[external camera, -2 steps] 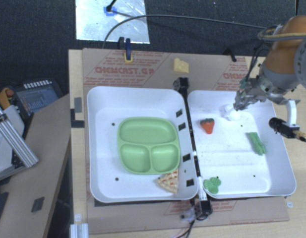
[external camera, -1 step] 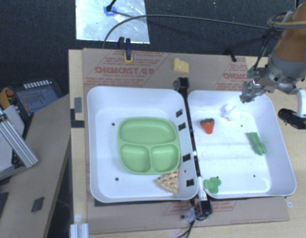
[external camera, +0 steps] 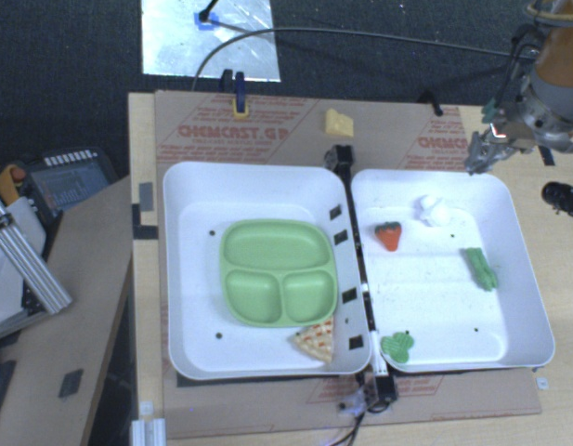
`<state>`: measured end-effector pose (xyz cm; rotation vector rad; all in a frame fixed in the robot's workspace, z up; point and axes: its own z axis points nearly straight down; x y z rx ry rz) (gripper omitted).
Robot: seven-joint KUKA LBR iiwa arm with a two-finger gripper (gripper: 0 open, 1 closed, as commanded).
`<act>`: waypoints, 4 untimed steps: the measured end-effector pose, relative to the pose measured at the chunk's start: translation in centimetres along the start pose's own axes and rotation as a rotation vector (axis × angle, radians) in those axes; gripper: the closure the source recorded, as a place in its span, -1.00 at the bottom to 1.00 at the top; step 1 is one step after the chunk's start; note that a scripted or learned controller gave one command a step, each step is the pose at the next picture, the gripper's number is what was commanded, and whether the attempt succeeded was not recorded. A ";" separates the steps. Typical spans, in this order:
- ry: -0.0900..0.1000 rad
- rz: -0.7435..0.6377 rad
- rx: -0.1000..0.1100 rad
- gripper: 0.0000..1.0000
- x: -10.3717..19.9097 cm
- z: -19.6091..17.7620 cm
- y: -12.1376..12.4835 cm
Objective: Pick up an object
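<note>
The brown board (external camera: 295, 124) lying under the two bins carries red printed lettering along its far edge. On the left it reads "CHEMCAST GP"; the same wording repeats on the right, tilted and partly cut off by the right bin's corner. Faint red print also shows at the board's near edge, too small to read.

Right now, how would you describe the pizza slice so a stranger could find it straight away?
Start at the left white bin, which holds a green divided plate. Just off the plate's near right corner, by the bin's front wall, lies the pizza slice. It is the only flat tan wedge with a criss-cross pattern.
</note>
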<state>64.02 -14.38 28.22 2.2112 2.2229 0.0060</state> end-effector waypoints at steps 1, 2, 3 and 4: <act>0.003 -0.003 0.007 1.00 4.5 1.0 -1.2; 0.004 -0.005 0.006 1.00 10.3 1.0 -1.7; 0.004 -0.004 0.007 1.00 16.2 2.8 -1.7; 0.004 -0.004 0.005 1.00 21.2 2.9 -1.9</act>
